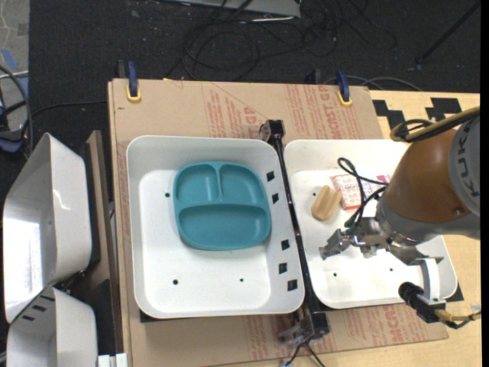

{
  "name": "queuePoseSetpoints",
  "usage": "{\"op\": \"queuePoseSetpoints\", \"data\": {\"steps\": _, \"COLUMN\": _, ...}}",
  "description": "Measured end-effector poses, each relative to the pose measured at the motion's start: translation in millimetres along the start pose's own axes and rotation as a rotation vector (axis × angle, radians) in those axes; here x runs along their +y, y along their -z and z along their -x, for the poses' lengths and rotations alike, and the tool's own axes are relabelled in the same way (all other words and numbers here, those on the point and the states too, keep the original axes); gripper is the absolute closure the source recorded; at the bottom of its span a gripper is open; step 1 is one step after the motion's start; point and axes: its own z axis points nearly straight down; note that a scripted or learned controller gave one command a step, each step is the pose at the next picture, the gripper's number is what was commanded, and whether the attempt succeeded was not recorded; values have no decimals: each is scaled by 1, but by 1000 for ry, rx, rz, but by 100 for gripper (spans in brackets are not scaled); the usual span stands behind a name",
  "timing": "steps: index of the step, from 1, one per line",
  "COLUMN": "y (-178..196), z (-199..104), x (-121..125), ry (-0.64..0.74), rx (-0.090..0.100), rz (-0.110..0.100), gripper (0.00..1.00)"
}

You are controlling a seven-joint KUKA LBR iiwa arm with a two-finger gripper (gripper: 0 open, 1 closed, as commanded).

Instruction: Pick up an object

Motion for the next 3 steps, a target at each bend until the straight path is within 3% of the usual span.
{"op": "queuePoseSetpoints", "data": {"steps": 1, "y": -49, "z": 0, "x": 0, "ry": 0, "rx": 0, "rz": -1, "gripper": 0}}
{"op": "queuePoseSetpoints", "data": {"steps": 2, "y": -37, "z": -1, "x": 0, "ry": -2, "rx": 1, "rz": 1, "gripper": 100}}
{"op": "queuePoseSetpoints", "data": {"steps": 3, "y": 6, "z": 0, "x": 6, "ry": 5, "rx": -1, "rz": 6, "gripper": 100}}
